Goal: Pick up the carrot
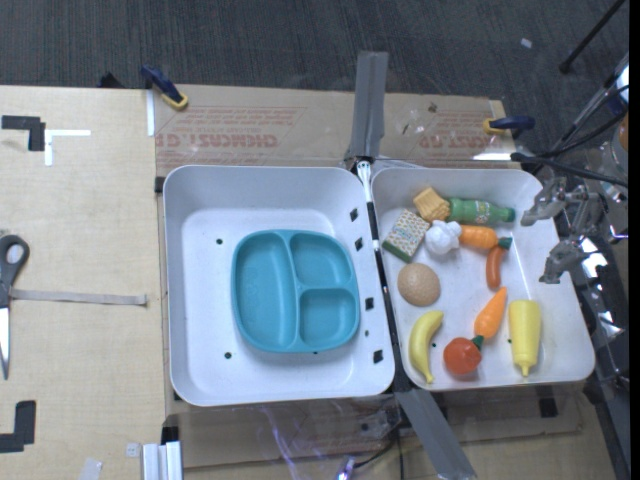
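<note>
The pincer (556,236) sits at the right-hand rim of the right bin (560,373), a tangle of grey metal parts over the wall; whether it is spread or pressed together I cannot tell from this angle, and nothing shows pinched in it.

Just inward of the pincer, toward the bin's middle, lies a small red sausage-like piece (494,266), and a little nearer the front edge lies the carrot (490,314), orange, slanted, its green stub touching a tomato (462,357). Right beside the carrot, on the pincer's side, stands a yellow corn cob (524,335). That crowding is the main risk: a descent slightly off could close on the corn or the tomato, or nudge the carrot so it rolls out of the grip.

A second orange piece with a green end (480,237) lies further back from the carrot, next to a white garlic-like lump (441,237) and a green bottle (481,211); it looks much like a carrot too, so the wrong one may be chosen.

Further from the pincer are a brown egg-shaped item (419,284), a banana (425,343), and beyond them the left bin (190,298) holding a teal divided plate (297,290).
</note>
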Action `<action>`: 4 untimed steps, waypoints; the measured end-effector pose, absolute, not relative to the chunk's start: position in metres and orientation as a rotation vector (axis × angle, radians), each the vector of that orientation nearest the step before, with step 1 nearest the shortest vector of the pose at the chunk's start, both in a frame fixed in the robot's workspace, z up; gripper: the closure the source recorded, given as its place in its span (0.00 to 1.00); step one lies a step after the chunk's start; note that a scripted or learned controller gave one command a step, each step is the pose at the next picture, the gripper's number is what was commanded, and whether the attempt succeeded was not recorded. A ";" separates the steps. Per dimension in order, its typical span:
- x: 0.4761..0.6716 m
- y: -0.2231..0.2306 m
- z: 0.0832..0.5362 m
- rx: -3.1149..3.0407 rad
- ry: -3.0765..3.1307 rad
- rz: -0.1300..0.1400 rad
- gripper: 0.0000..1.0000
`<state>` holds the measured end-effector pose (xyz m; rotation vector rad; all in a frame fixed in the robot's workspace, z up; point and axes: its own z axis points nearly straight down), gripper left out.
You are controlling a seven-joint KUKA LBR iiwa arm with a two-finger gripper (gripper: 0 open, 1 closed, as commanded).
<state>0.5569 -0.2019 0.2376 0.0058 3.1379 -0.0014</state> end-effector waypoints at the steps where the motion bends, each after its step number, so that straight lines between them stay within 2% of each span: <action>1: 0.567 -0.201 0.109 0.203 3.131 -0.001 0.00; 2: 0.501 -0.153 0.094 0.094 3.135 -0.002 0.00; 4: 0.642 -0.163 0.088 0.651 3.102 -0.005 0.00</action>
